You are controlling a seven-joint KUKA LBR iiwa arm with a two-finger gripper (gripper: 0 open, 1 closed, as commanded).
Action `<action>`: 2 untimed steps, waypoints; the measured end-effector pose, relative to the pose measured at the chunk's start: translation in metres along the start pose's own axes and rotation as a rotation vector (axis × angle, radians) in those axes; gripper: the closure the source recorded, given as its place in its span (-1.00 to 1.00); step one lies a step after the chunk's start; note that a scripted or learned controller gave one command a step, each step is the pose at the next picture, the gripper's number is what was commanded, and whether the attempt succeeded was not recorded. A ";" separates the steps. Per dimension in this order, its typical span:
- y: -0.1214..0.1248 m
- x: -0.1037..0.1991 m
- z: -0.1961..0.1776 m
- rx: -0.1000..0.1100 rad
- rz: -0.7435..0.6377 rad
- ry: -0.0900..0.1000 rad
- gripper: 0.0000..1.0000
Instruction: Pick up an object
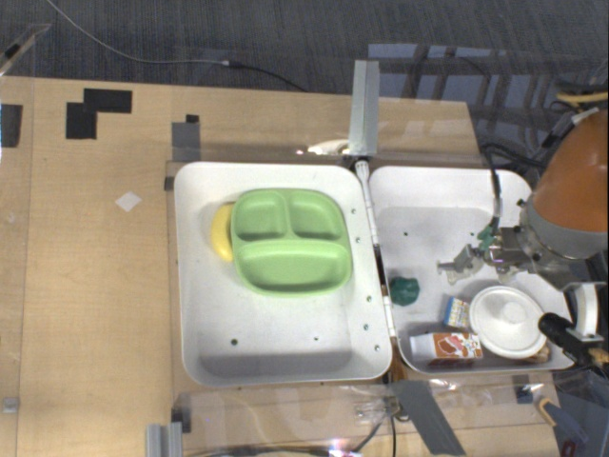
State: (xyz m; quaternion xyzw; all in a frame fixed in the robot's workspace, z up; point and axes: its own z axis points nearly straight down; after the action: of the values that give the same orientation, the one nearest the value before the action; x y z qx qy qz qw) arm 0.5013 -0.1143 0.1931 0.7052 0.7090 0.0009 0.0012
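Note:
My gripper [463, 263] hangs over the middle of the right bin [428, 203], with the arm reaching in from the right. Nothing shows in its grasp. Just below it lie a small blue and white carton [458, 311] and a white bowl [507, 320]. A small dark green object [404, 289] rests by the bin's left wall, left of and below the gripper. At the bin's front edge a brown and red carton [447, 347] lies on its side.
The left bin [276, 346] bears a green divided plate [288, 240] with a yellow object [221, 233] tucked under its left edge. A metal post [365, 103] stands behind the wall between the bins. Cables run at the far right.

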 end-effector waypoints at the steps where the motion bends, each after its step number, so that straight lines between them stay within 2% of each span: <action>1: -0.008 -0.014 0.101 -0.021 -0.038 -0.006 -1.00; 2: -0.008 0.005 0.100 -0.021 -0.316 -0.012 -1.00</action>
State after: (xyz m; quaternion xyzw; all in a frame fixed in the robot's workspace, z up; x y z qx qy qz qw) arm 0.4938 -0.1091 0.0930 0.5847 0.8111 0.0039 0.0129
